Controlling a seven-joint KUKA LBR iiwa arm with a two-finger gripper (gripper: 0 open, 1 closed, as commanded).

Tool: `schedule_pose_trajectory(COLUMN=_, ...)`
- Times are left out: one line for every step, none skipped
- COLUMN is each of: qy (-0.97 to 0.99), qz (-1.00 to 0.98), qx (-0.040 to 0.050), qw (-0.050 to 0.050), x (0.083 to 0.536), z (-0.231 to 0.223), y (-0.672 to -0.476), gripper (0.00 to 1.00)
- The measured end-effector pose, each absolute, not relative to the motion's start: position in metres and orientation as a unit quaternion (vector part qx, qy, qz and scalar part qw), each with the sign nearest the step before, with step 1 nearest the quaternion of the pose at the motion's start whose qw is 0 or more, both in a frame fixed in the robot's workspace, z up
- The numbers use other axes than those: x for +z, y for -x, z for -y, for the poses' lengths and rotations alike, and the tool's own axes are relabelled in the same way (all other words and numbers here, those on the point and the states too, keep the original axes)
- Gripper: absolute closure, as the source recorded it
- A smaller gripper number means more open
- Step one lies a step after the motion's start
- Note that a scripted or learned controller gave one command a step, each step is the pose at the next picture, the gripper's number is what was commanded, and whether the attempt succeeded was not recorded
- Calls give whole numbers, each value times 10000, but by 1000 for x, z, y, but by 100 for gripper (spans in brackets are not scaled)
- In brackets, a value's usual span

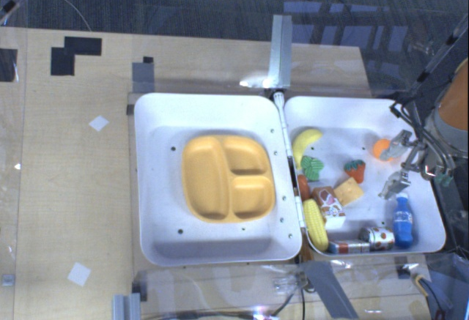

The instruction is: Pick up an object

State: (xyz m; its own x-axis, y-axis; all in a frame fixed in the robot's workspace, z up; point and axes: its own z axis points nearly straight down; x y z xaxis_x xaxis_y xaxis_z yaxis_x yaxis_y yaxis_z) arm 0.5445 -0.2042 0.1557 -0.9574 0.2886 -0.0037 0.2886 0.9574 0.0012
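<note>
The right bin [344, 112] holds several toys: a banana [306, 140], a green toy [313, 166], a strawberry [355, 169], an orange ball [382, 149], a yellow wedge [349, 192], a small carton [331, 203], a corn cob [315, 223], a can [377, 239] and a blue bottle [402, 220]. My gripper [398, 162] hangs over the bin's right side, open. One finger stands beside the orange ball and the other just above the blue bottle's cap. Nothing sits between the fingers.
The left bin [154, 165] carries a yellow divided tray [226, 177]. A metal post [281, 55] rises behind the seam between the two bins. Cables trail from the arm [451, 110] at the right edge.
</note>
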Motion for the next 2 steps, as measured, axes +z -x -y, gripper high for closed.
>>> schedule_pose_trajectory(qy=-2098, qz=-9777, qx=-3, qw=74, x=90, z=177, y=-541, gripper=0)
schedule_pose_trajectory(qy=-3321, qz=-9432, qx=35, qw=54, x=88, z=92, y=-632, gripper=0)
